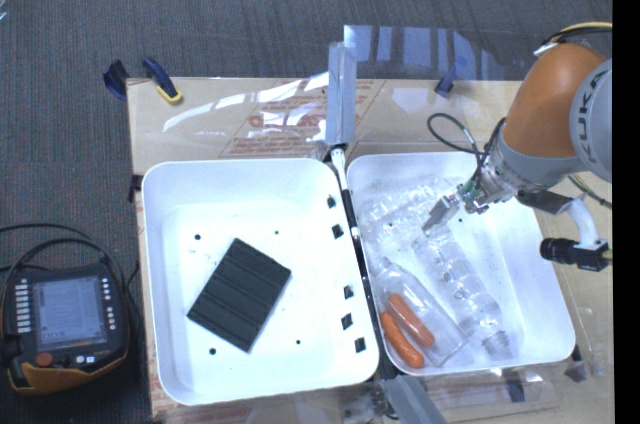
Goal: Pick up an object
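My gripper [440,214] hangs over the upper middle of the right bin [545,312], pointing down and to the left. Just below and left of its tip lies a crumpled clear plastic piece [395,212]. A clear plastic bottle [462,287] lies at a slant below the gripper, its cap end toward the bin's front right. A clear pack with two orange sausage-like sticks [407,324] rests at the bin's front left. A black ribbed rectangular block [240,294] lies in the left bin [165,212]. Nothing shows between the gripper's tips.
A divider wall with black clips [345,262] runs between the bins. A grey upright post [343,97] stands behind them. A teach pendant [65,317] sits on the floor at left. Blue and yellow clamps [150,80] grip the bench's back left corner.
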`<state>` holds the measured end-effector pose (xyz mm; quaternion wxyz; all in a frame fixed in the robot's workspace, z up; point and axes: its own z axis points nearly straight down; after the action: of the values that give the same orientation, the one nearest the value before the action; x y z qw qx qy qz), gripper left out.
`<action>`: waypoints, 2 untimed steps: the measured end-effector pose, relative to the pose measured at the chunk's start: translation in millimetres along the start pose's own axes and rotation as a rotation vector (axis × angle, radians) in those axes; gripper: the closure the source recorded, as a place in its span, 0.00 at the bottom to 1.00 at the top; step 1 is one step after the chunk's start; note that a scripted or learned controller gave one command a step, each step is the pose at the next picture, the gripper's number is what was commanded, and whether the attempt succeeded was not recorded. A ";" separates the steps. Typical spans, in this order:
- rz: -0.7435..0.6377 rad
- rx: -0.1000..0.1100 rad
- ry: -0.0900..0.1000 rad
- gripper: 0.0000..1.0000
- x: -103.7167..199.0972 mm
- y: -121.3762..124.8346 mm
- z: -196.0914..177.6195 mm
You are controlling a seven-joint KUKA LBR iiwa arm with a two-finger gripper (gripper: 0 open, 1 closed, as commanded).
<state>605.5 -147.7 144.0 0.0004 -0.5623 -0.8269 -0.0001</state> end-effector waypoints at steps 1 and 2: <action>-0.112 -0.005 -0.001 0.00 2.4 -24.2 53.8; 0.056 0.001 0.001 0.00 -16.9 -23.2 -14.1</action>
<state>590.2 -172.0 158.1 0.0009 -0.5852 -0.8109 0.0002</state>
